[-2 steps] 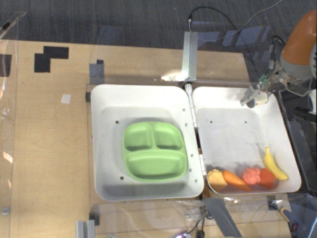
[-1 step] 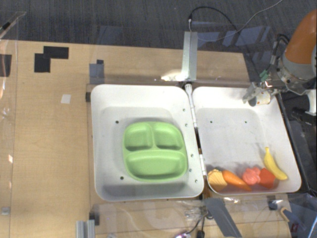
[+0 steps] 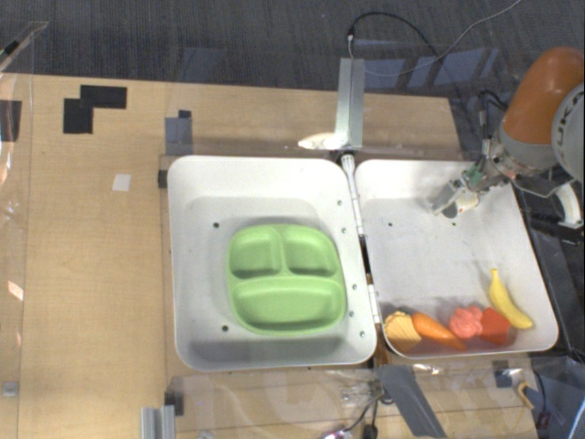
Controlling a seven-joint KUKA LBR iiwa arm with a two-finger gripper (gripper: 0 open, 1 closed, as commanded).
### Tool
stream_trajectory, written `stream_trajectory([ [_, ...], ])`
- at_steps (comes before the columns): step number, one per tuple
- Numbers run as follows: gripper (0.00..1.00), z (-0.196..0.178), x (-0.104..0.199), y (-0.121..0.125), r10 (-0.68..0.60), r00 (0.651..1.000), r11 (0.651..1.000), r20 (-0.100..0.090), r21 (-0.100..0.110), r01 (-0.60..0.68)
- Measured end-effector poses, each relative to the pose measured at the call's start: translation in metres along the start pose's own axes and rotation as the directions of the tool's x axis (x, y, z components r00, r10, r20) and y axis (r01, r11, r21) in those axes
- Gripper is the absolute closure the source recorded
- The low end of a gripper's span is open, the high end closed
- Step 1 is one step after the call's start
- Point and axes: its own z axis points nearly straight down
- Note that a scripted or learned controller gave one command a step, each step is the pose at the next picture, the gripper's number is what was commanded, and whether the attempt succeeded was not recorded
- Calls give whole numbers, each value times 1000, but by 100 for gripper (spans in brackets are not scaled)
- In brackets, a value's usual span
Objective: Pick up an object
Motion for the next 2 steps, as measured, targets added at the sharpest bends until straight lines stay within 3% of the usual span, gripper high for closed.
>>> stream_trajectory([
  [1, 100, -9, 1, 1, -2, 1000, 1000, -1, -1, 2],
  [2, 100, -21, 0, 0, -34, 999, 999, 10, -8, 34],
])
